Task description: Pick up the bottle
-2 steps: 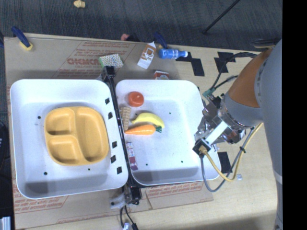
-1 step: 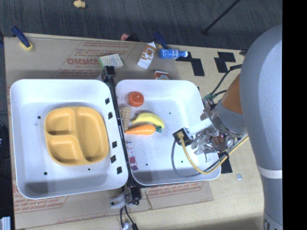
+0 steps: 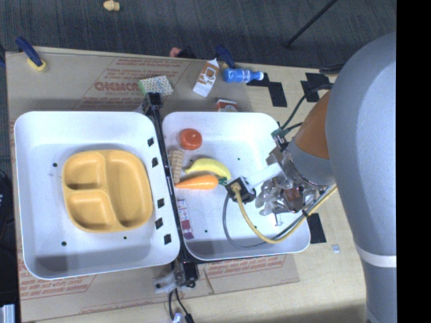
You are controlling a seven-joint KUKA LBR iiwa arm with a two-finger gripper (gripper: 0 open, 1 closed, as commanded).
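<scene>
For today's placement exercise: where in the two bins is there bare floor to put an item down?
Right bin: bare strip behind the banana, beside the tomato. Left bin: only margins around the yellow tray. Crowded around the carrot, cables and claw.

My arm [image 3: 367, 153] comes in from the right, its thick grey link filling that side and the orange band showing just above the wrist. The gripper [image 3: 276, 197] hangs low, trailing yellow and black cables.

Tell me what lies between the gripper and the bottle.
The gripper hangs low over the right bin, while the blue bottle lies outside it on the cardboard beyond the far rim. That far rim is all that lies between them; the carrot, banana and tomato sit off to the side.
</scene>
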